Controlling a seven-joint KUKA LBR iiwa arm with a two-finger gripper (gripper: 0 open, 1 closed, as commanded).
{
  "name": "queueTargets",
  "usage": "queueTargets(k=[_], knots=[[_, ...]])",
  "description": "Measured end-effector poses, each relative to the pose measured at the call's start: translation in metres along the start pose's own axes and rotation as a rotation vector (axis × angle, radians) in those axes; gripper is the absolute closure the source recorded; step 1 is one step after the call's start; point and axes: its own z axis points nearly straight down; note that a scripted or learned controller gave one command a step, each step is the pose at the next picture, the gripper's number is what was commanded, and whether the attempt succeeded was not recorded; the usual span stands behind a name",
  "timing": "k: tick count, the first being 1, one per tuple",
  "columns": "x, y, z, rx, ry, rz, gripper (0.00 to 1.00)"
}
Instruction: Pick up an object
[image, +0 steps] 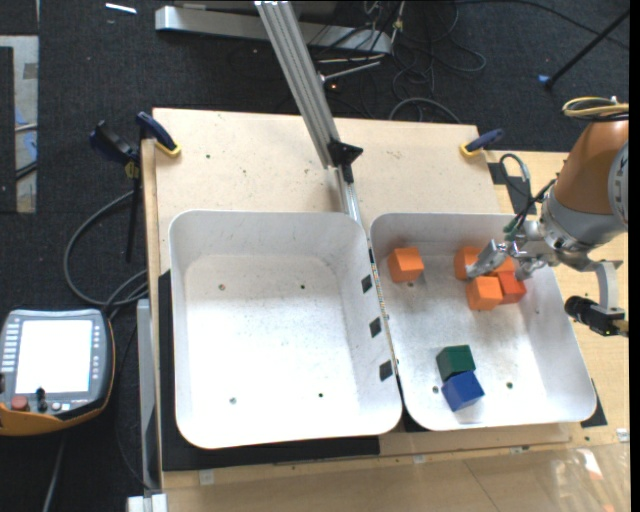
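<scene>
A: From above, where is the hand (497, 257)?

B: Low in the right bin (560, 330), among a cluster of orange blocks (492, 286). Whether it grips one, I cannot tell.

A: Other objects?

B: A lone orange block (406, 264) sits well apart to the left; a green block (456, 359) touches a blue block (463, 389) nearer the front.

A: Any readable writing?

B: None; the pendant (52, 372) beside the surface (260, 165) shows a blank white screen.

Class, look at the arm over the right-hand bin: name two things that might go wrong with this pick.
1. The claw sits over a tight cluster of orange blocks; it may nudge a neighbour or catch two at once.
2. That cluster lies near the right bin's far wall, so a pushed block could slide against it and get harder to grasp.
</scene>
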Motion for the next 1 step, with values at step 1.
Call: queueTargets(k=[1], knots=[[0.0117,-0.0030,0.0097,-0.007,-0.004,0.003,0.00]])
